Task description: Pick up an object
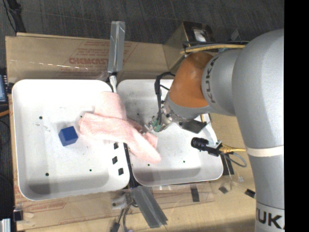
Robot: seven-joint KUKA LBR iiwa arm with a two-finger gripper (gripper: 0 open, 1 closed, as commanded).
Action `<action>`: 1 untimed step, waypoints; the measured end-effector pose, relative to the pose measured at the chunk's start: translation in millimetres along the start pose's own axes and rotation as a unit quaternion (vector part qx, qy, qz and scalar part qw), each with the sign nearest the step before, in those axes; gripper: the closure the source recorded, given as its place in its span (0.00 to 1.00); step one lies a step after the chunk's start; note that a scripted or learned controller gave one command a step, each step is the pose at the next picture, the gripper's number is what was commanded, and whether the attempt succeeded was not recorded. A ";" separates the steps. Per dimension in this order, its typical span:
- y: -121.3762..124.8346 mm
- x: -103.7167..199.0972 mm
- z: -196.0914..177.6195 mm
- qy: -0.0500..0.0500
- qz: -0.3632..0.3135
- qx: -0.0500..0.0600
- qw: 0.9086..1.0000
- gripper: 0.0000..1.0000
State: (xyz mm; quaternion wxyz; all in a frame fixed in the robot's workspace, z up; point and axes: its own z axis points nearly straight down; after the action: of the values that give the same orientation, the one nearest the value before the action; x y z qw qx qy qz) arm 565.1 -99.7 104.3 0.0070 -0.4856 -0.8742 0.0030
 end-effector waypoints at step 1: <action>-10.0 20.0 -86.2 -0.004 -0.015 -0.005 1.000 1.00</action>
State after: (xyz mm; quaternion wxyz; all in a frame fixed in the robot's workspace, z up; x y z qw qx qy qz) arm 547.3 -88.2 190.8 0.0013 -0.4722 -0.8815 0.0005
